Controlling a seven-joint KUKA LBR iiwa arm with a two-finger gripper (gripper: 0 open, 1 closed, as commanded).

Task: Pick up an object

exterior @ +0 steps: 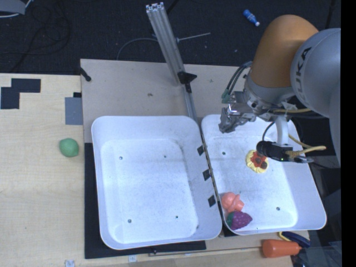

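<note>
In the right bin (289, 213) lie a yellow and red toy (257, 162) at the right side, an orange-pink toy (232, 201) near the front left corner, and a purple grape bunch (240, 220) just below it. My gripper (228, 124) hangs over the bin's back left corner, above and left of the yellow toy. Nothing shows between its fingers, and I cannot make out how they stand.
The left bin (111, 132) sits beside the right one. A green ball (69, 147) rests on the bench to the far left. An orange object (281, 247) lies in front of the right bin. A metal rail (169, 46) slants behind the bins.
</note>
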